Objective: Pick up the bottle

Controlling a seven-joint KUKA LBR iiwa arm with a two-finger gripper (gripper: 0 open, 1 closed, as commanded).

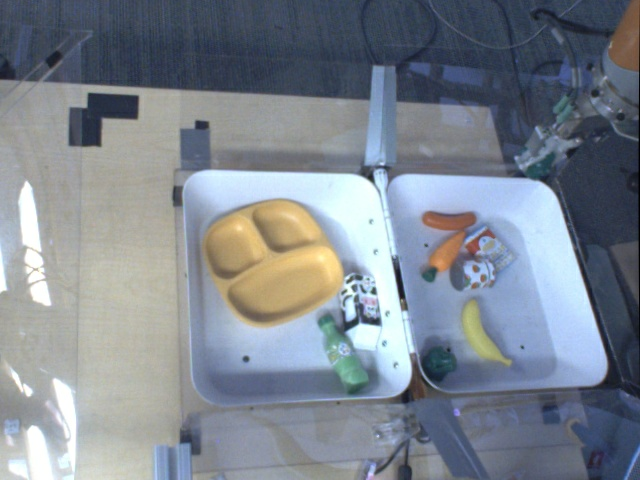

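Because the arm (622,63) is cut off at the frame's right edge, little more than its wrist and the gripper (543,153) shows, above the far right corner of the right bin (560,298); whether its jaws are apart or together cannot be told. The green bottle (343,352) lies on its side at the near edge of the left bin (200,298), just beside a cow-patterned carton (360,310) and near a yellow divided plate (270,260). The bins sit on a pale wooden bench (100,268), and black cables (400,18) loop over dark carpet beyond.
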